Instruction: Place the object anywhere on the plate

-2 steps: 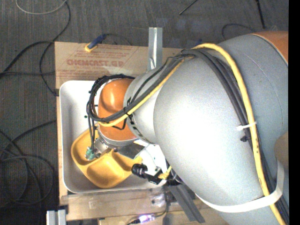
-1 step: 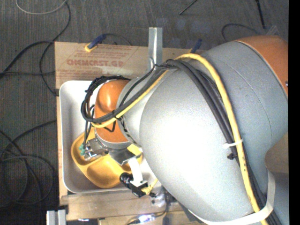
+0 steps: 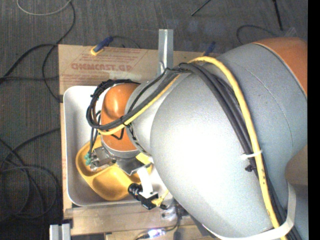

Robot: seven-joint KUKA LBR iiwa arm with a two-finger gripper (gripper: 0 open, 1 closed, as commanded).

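Arm: the big grey arm (image 3: 220, 144) leans in from the right and covers most of what I can see, its orange band (image 3: 117, 109) sitting right over the left white bin (image 3: 72, 134).

Tool: the tool (image 3: 102, 159) is somewhere below the wrist, low over the yellow plate; whether it has hold of anything, I cannot tell, the wrist hardware is in the way.

Plate: the yellow plate (image 3: 100, 181) lies in the near part of the left bin, close to its front wall, partly hidden under the wrist.

Object: I cannot pick out the object itself from here; if it is there, my guess is it is under the wrist, over or on the plate.

Cables: black and yellow cables (image 3: 107, 126) loop loosely around the wrist, close to the bin.

Risk one: a release too near the plate's rim could let the object roll off into the bin.

Risk two: the tool may simply be carrying nothing, so the drop would achieve nothing.

Risk three: pressing down too low could tip or shove the plate against the bin wall.

Risk four: the slack cable loop could catch the plate's edge as the arm lifts.
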